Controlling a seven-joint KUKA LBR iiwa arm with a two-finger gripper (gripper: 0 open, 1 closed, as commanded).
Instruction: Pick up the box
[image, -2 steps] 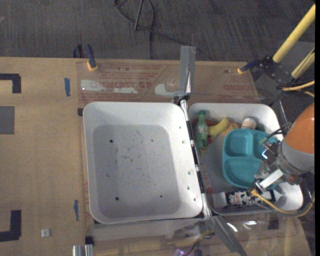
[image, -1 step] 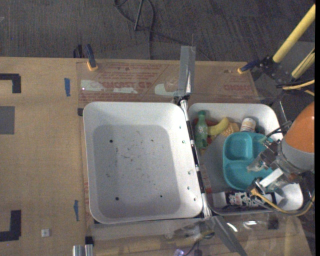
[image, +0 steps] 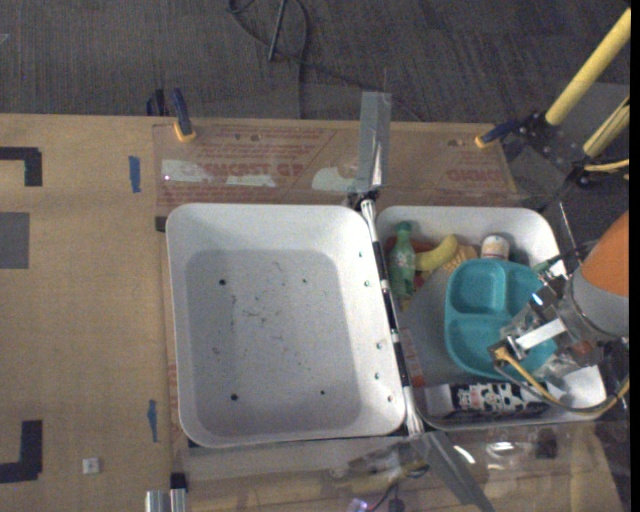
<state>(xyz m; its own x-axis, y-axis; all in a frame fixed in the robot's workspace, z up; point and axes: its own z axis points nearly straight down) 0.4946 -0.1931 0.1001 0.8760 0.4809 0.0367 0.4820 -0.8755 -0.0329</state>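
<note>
The box (image: 493, 398) is a flat black-and-white patterned carton lying along the near wall of the right bin (image: 535, 222). My gripper (image: 522, 347) reaches in from the right and hangs over the lower right rim of a teal divided plate (image: 482, 310), just beyond the box's far edge. The grey wrist and its cables cover the box's right end. Nothing shows as held.
Further back in the right bin lie a green bottle (image: 402, 262), a yellow banana (image: 443, 254) and a small white-capped jar (image: 494, 245). The left bin (image: 272, 320) sits beside it, across a narrow divider. Yellow poles (image: 588, 68) stand at the back right.
</note>
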